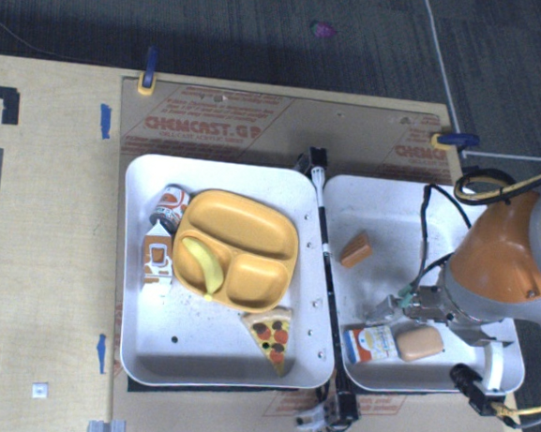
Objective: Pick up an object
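Gripper (411, 305) hung low over tan rounded bread-like lump (418, 343) beside small white printed carton (370, 342) (likely target); grip state unclear.

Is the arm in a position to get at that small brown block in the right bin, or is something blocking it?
Probably yes. The brown block lies alone on bare floor of the right bin, apart from the carton and the tan piece. The arm's gripper is nearby, with nothing between.
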You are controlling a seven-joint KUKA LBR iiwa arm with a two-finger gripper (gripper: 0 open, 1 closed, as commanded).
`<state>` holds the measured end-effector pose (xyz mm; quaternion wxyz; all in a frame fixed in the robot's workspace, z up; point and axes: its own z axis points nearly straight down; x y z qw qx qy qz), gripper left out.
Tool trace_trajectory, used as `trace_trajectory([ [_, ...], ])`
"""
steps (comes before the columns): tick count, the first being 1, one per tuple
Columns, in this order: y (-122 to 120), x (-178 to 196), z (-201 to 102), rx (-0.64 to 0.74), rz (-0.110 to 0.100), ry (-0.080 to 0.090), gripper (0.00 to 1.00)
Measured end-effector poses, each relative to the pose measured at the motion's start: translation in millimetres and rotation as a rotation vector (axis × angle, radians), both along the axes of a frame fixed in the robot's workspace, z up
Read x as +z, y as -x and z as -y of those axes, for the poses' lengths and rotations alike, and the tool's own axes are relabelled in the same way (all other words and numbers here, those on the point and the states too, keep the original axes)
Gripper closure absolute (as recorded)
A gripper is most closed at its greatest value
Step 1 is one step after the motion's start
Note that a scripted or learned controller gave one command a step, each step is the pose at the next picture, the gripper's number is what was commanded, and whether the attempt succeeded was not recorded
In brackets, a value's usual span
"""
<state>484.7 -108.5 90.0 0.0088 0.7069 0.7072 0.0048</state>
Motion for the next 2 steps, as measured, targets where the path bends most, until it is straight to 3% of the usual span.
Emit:
trace_trajectory([
  [2,0.4,-0.3,-11.5,-0.003,0.001,0.005,0.00],
])
